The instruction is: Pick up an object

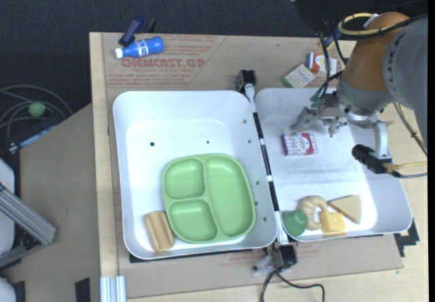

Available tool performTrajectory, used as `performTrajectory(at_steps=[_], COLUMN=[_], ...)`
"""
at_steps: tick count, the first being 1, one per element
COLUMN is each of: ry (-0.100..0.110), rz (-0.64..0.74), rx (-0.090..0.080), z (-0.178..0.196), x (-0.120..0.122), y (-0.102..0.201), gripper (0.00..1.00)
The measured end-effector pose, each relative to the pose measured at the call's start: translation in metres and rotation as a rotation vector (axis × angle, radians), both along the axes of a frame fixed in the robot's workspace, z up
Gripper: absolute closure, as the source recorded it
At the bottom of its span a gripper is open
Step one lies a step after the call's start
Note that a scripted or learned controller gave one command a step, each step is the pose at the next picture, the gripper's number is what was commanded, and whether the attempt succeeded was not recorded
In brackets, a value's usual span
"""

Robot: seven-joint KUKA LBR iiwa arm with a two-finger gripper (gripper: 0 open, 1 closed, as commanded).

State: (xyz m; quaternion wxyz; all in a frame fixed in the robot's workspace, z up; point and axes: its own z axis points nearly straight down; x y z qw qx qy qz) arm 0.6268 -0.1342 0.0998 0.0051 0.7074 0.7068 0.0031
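Nearest, in the front corner of the left bin point(122, 158): a tan ridged biscuit point(158, 230), lying flat by the wall. Just beside it, a green plate point(207, 196), smooth plastic, with rounded corners and three dips for food. Lying flat, so nothing to tip over.

In the front of the right bin point(391, 215): a small heap of toy food, all touching. A round green ball point(295, 222), a curly tan roll point(313, 207), a yellow block point(333, 225) and a pale wedge point(347, 207). Packed tight together, so probably hard to grab just one.

Farther back in the same bin: a little red and white packet point(299, 143), flat and thin, lying alone on the white floor. Likely the thing to pick, with room all round it.

Just past the packet, and a bit to the right: the claw point(319, 118), grey metal, hanging low from the orange and grey arm. Near the packet, with nothing seen held. Open or closed? Cannot tell from here.

Farthest, on the brown board: a small patterned box point(298, 77) behind the right bin, and a blue and white bottle point(139, 47) lying on its side, far left.
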Motion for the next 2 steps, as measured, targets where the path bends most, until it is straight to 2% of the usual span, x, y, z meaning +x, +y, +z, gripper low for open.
performTrajectory(at_steps=[1, 2], ry=[0.002, 0.009], rz=[0.001, 0.002], rx=[0.001, 0.002], z=[-0.01, -0.015], x=[-0.012, 0.033], y=[0.037, 0.034], gripper=[0.0, 0.0])
